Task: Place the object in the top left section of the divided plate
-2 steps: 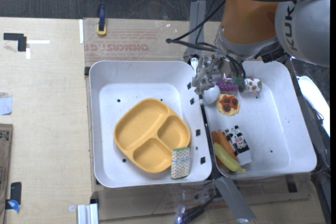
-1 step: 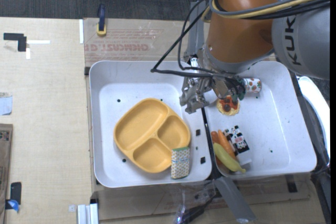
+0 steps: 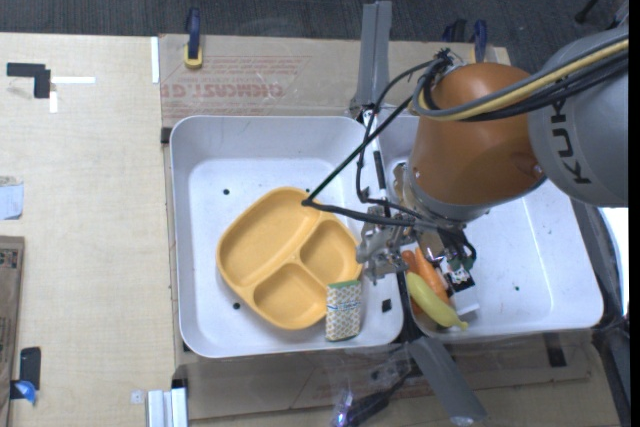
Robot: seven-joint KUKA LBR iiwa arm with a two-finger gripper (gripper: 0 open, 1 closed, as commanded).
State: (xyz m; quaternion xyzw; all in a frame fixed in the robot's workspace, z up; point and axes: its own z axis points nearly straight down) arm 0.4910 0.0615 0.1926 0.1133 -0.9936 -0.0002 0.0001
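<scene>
**Plate lies left of the gripper, small things crowd below it**

Plate (image 3: 285, 257), yellow and split into three sections, rests in the left bin (image 3: 200, 215), tilted so its big section points up and left. Readable writing is scarce: part of a "KU" shows on the grey arm (image 3: 590, 145) at far right, and faint mirrored red lettering runs across the cardboard (image 3: 250, 80) beyond the bins. The gripper (image 3: 385, 250) hangs just right of the plate's rim, over the divide between the bins; whether it is open or closed I cannot tell. Just below and right of it, in the right bin (image 3: 540, 265), lie a banana (image 3: 432, 300) and an orange carrot (image 3: 422, 267), touching. Below and left, a speckled sponge (image 3: 344, 310) stands against the plate's lower edge. Black cables (image 3: 340, 185) cross above the plate.
</scene>
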